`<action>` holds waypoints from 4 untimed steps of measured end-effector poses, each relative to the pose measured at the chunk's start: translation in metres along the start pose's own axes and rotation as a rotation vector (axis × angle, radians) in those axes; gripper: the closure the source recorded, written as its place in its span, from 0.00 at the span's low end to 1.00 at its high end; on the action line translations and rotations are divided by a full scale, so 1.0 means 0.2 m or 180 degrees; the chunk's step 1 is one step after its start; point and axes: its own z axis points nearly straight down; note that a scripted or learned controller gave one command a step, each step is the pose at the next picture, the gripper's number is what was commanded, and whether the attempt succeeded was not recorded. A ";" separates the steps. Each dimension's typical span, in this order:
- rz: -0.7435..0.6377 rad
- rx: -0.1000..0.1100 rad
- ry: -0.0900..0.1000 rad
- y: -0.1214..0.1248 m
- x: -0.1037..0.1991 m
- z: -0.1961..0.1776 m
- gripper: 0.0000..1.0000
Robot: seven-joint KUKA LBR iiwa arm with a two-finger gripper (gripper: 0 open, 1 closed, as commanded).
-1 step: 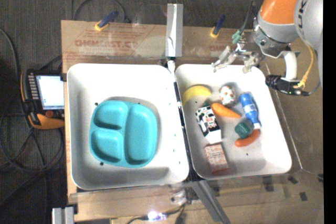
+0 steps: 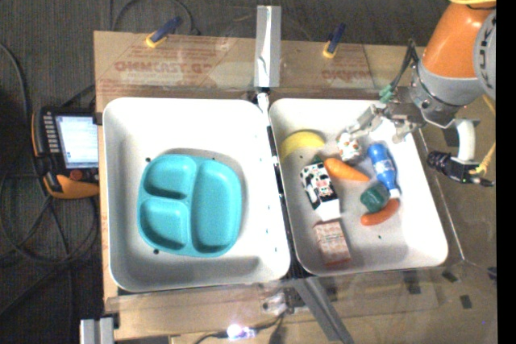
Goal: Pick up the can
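End effector [image 2: 364,125] hangs over the right bin [image 2: 431,242] near its 12 o'clock edge, low above the clutter. Can't tell if it is spread or pressed together; too small and blurred. Nothing visibly gripped.

Arm [image 2: 459,44] comes in from 2 o'clock of the view, orange band up high, wrist angled down and toward 8 o'clock, so the tool points into the pile at a slant, not straight down.

Can [image 2: 330,242]: my read is the pinkish labelled piece lying on its side at 6 o'clock of the right bin, close to the front wall. Not certain, shape is soft. It sits apart from the end effector, with other items between.

Those items:
- yellow round thing [image 2: 300,143] at 10 o'clock
- cow-print carton [image 2: 320,189] at centre-left, its lower end just above the can
- carrot [image 2: 348,170] just under the tool
- blue bottle [image 2: 384,165] at 2 o'clock
- teal lump [image 2: 373,195] touching a red-orange sausage shape [image 2: 380,212] at 4 o'clock

Everything looks dumped loose, hence the overlaps.

Left bin [image 2: 121,133] carries a teal divided tray [image 2: 192,205], flat, centred.

Judgement: reach stage, grasp not yet made. Tool needs to travel toward 6 o'clock and drop beside the carton; the nearby carton and front wall could crowd the approach.
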 end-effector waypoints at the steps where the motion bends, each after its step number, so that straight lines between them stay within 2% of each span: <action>1: 0.0211 -0.0006 0.0004 0.09 0.09 0.54 0.00; 2: 0.0211 -0.0008 0.0012 0.09 0.09 0.50 1.00; 3: -0.0204 -0.0001 0.0009 -0.14 0.32 0.32 1.00; 4: -0.0557 -0.0009 0.0007 0.14 0.54 -0.03 1.00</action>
